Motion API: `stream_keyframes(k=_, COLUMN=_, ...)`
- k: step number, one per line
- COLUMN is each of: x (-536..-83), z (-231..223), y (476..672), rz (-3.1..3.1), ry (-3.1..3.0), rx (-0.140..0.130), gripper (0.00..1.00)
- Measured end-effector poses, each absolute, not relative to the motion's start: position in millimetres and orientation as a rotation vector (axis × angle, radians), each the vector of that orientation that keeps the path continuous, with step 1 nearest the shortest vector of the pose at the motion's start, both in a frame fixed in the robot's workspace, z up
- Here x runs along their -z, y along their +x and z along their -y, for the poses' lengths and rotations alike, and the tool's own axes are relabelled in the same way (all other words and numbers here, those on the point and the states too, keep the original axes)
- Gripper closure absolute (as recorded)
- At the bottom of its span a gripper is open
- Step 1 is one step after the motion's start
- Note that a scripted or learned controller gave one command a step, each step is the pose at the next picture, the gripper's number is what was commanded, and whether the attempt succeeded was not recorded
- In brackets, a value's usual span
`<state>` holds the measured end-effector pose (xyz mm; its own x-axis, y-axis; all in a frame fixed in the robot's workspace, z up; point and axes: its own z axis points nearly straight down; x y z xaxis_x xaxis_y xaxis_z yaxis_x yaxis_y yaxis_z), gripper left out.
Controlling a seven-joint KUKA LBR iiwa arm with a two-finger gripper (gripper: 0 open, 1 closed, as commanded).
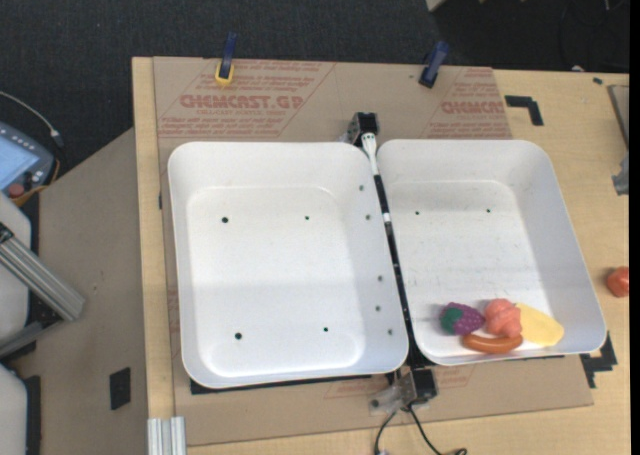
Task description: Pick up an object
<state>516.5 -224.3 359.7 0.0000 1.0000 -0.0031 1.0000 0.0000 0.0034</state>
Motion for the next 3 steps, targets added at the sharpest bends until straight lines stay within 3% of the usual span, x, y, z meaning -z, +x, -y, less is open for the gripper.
stream_keyframes(k=3, x=-391, z=225, y=518.7, rz=-2.210, ry=2.207, rx=-0.004, gripper=1.00)
